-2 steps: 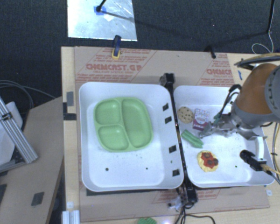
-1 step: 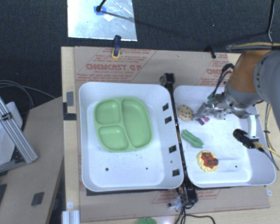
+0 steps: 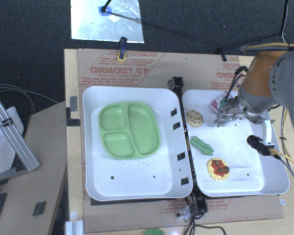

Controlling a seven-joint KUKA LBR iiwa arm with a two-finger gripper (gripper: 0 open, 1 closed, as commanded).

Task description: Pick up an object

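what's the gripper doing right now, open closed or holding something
Gripper: low in the right bin, near its back edge beside the cookie; open or closed cannot be told from this view, and nothing is visibly held.

Right bin (image 3: 235, 187) centre lies bare; cookie (image 3: 194, 117), green piece (image 3: 202, 145), pizza toy (image 3: 218, 169) crowd its left side.

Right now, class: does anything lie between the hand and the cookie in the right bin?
Nothing visible does. The hand hangs over the upper part of the right bin, and the cookie lies to its left on bare white floor. The green piece and the pizza slice lie nearer the camera, off that line.
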